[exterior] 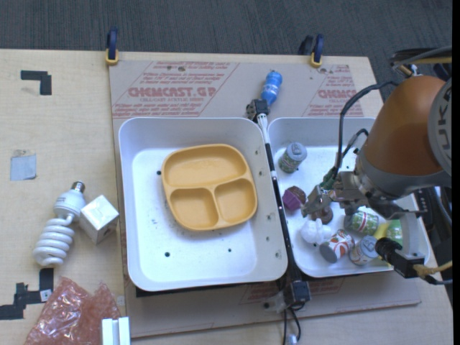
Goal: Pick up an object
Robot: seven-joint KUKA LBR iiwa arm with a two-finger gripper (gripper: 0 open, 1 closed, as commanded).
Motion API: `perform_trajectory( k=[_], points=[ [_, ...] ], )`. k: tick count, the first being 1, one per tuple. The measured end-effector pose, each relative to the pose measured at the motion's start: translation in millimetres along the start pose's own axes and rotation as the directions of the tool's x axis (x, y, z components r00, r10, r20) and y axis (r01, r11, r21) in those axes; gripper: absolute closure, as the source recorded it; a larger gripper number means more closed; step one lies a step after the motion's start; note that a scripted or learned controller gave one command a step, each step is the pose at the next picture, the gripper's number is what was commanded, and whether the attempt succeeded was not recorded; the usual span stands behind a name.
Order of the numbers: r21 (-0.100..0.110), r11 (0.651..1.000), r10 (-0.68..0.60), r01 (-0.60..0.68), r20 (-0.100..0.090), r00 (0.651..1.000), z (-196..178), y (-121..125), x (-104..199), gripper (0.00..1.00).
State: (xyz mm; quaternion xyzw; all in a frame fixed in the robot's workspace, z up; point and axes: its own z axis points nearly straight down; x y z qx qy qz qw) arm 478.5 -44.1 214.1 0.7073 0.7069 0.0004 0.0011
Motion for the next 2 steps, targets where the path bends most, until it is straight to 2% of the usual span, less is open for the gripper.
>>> perform_trajectory(
  k=[2],
  points=[
    [0.0, 1.0, 0.0, 0.0, 0.0, 1.0, 0.0, 0.0, 0.0, 0.0]
  ],
)
